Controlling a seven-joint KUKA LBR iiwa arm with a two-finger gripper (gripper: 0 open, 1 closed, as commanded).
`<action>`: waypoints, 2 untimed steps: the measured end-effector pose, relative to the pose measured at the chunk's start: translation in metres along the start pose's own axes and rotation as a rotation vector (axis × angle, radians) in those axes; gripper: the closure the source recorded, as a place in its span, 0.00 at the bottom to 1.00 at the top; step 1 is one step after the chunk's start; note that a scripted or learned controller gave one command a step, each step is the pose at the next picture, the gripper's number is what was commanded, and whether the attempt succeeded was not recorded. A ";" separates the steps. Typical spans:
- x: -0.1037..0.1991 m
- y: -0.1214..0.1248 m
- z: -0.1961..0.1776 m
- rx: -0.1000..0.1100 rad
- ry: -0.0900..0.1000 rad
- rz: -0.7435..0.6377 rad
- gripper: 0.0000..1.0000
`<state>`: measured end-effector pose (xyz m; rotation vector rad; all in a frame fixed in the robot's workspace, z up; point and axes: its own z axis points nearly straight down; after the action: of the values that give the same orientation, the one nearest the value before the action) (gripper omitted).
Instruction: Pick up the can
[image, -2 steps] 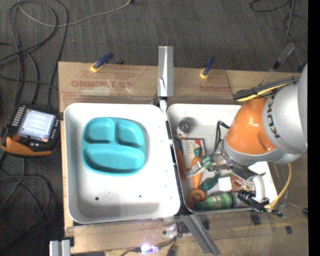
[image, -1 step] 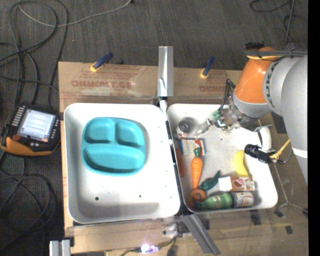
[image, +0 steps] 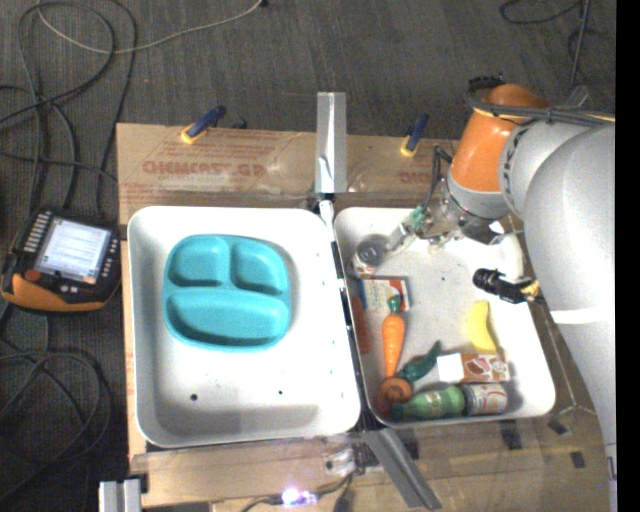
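While your jaws (image: 432, 222) hovered at twelve o'clock in the right bin (image: 540, 400), I could not tell their spread; the can (image: 371, 248) lay at their nine o'clock, just beside them.

Dark grey carpet floor (image: 60, 400) all round, black cables (image: 40, 110) looping at upper left. Brown cardboard-topped desk (image: 230, 165) at centre, blue clamps (image: 203, 123) along its far edge.

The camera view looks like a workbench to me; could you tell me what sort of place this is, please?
Probably a robotics lab's test bench: a grey and orange arm reaches over two white bins holding toy food such as a carrot, a handheld control pendant lies beside them, and loose cables cross the floor.
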<state>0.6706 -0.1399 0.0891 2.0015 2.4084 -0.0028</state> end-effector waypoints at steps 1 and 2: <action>0.036 -0.037 -0.002 -0.004 -0.004 0.258 0.00; -0.015 -0.079 -0.001 -0.004 0.002 0.185 0.00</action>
<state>0.5961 -0.1694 0.0899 2.2149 2.2119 0.0060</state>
